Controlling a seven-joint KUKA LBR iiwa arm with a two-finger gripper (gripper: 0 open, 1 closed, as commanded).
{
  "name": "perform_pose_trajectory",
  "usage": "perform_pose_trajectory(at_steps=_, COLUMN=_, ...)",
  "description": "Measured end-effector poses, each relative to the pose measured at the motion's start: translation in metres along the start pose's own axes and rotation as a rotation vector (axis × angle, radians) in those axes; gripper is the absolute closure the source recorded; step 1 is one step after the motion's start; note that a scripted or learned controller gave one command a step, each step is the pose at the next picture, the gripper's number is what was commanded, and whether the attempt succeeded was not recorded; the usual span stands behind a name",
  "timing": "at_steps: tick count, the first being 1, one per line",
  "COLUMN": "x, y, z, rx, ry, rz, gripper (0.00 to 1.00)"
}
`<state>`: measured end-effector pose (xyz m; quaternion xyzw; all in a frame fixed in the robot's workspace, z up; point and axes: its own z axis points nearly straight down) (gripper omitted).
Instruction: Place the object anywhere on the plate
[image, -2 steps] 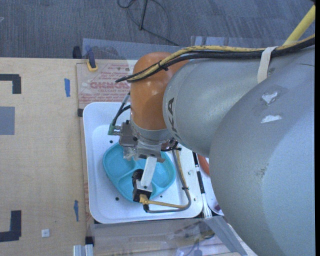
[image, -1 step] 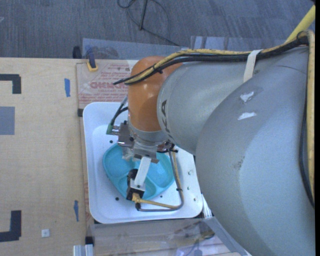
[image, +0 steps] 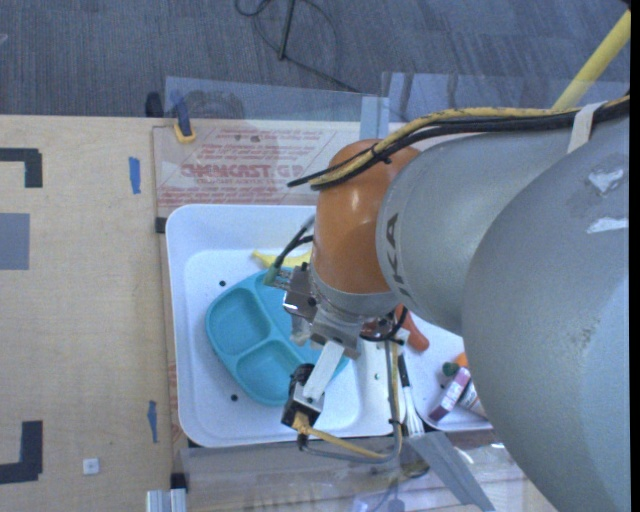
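The claw (image: 333, 335) hangs over the blue plate's (image: 245, 330) right edge, hidden by the wrist, so I cannot tell its grip. The object, perhaps the yellow piece (image: 264, 261), lies just beyond the plate's far rim.

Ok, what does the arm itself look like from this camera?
A bulky, rounded grey arm with an orange band above a silvery wrist ring. Dark lettering marks the grey shell. A black cable and a yellow cable run along its top.
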<state>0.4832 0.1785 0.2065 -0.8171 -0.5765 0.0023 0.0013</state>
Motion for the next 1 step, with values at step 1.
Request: perform_pose_trajectory(at_steps=1, x=0.0000, y=0.0000, z=0.0000, rx=0.000, ry=0.000, rz=0.000, gripper=0.00)
